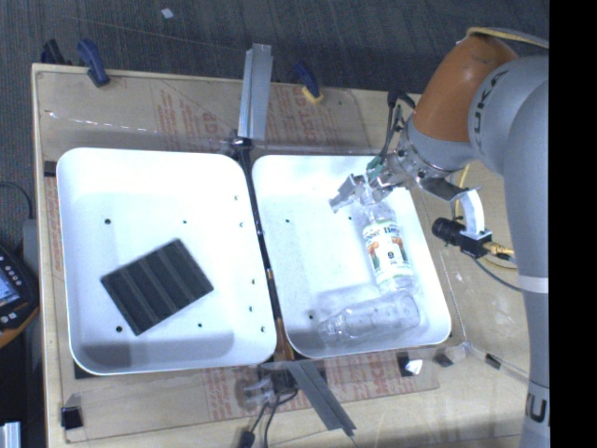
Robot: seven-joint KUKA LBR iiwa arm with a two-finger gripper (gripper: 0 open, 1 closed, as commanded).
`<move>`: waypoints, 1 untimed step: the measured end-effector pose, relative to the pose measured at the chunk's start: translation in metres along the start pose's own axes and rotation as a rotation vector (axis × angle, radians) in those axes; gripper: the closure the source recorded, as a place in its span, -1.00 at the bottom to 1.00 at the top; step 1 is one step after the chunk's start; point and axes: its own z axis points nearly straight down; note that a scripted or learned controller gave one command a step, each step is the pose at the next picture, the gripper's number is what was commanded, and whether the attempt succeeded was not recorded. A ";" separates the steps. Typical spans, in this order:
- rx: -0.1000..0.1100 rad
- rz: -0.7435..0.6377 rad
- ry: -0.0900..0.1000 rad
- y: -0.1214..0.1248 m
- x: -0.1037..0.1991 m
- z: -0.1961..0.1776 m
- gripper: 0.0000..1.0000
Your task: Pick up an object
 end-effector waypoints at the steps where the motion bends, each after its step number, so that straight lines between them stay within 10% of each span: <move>1: 0.004 -0.053 0.003 0.000 0.001 0.006 -1.00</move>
